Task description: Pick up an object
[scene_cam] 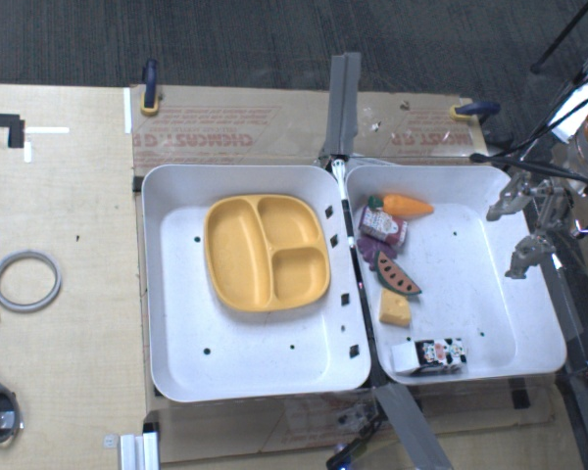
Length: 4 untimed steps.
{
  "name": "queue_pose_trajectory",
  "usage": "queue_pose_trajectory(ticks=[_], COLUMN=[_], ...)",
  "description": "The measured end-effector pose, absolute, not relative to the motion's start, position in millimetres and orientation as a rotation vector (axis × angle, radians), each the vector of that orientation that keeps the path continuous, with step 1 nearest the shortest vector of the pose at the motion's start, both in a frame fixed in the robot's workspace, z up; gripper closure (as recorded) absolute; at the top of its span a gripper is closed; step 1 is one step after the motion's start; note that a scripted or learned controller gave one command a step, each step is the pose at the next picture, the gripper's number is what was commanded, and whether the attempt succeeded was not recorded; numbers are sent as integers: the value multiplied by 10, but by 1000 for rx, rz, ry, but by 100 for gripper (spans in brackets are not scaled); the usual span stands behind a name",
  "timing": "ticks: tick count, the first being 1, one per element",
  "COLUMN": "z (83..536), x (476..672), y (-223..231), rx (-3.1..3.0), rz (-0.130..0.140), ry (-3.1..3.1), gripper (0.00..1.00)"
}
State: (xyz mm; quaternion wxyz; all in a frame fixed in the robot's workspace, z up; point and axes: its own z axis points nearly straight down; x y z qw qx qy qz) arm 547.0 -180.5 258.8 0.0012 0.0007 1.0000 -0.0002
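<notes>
Camera view, edges and room: two white bins side by side, left bin and right bin, touching along the middle wall. Lots of bare white floor in the right half of the right bin, near the claw.
Claw: gripper at the right rim of the right bin, up over the edge, holding nothing. Fingers look spread apart, maybe, but small and blurry.
Things to pick: all crowded along the left wall of the right bin.
Count, right bin: one orange carrot, one small packet on something purple, one watermelon slice, one yellow cheese wedge, one black-and-white carton near the front rim.
Count, left bin: one yellow plate, well apart from the walls.
Shapes and feel: plate smooth, rounded, three hollows. Carrot pointed. Cheese blocky. Bins shiny with small dark dots.
Bench: one grey tape ring on pale wood, far left.
</notes>
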Motion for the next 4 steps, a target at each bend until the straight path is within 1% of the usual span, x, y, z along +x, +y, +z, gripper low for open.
queue_pose_trajectory(ticks=[1,2,3,4], z=[1600,922,922,1019], x=[6291,6242,6242,6250], y=[-1582,-990,-990,-990], rx=[458,883,884,878], rz=[-2,-1,-1,-4], ry=[3105,3013,3013,3011], gripper=[0,0,0,100])
